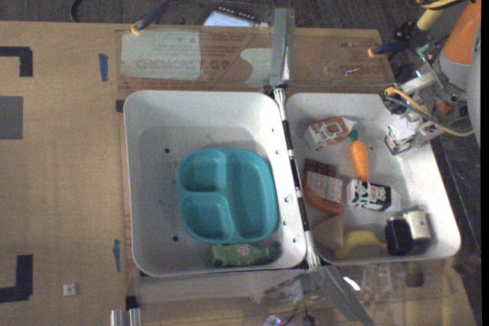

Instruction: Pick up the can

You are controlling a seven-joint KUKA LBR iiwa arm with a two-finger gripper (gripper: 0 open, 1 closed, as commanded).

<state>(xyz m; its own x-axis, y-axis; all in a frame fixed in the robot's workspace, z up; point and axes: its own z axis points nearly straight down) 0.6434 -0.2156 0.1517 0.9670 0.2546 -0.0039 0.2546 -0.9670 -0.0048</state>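
Note:
The can [407, 231] is black with a silver end and lies on its side in the near right corner of the right bin [447, 240]. A banana [359, 241] lies just left of it. My gripper [400, 138] hangs over the far right part of the same bin, well behind the can and apart from it. The grey arm with its orange band [464, 42] comes in from the right edge of the camera view.
The right bin also holds a small white and brown carton [330, 132], a carrot [359, 159], a brown bar [322, 185] and a black and white carton [372, 195]. The left bin [145, 126] holds a teal divided plate [227, 193] and a green packet [243, 253].

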